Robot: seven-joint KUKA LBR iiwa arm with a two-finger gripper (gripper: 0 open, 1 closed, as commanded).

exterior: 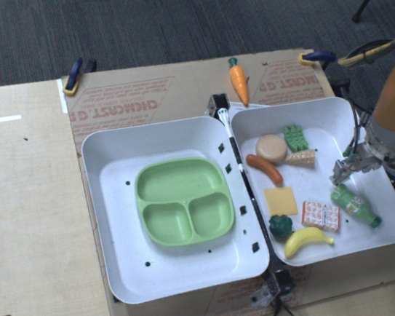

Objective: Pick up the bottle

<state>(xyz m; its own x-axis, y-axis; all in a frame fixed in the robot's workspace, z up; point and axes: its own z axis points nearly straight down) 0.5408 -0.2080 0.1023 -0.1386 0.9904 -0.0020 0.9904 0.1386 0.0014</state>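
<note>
- Dark carpet fills the top of the frame; below it a pale wooden worktop [33,237] carries cardboard sheets and two white bins side by side.
- Left bin [109,203] holds a green divided tray [185,201].
- Right bin [384,228] holds toy food: a sausage [264,168], a cheese slice [280,201], a banana [307,241], broccoli [280,225] and a small printed packet [320,215].
- A toy carrot [237,80] lies on the cardboard above the bins.
- Task item: a green bottle [355,206] lies on its side at the lower right of the right bin, close to the right wall, cap end pointing to the lower right.
- At the right edge, the end effector [346,168] hovers just above the bottle's upper end; whether it is spread or closed I cannot tell.
- Judgement: the bottle looks like light, stiff, smooth plastic that may roll or slip; gripping across the middle of the body seems safest.
</note>
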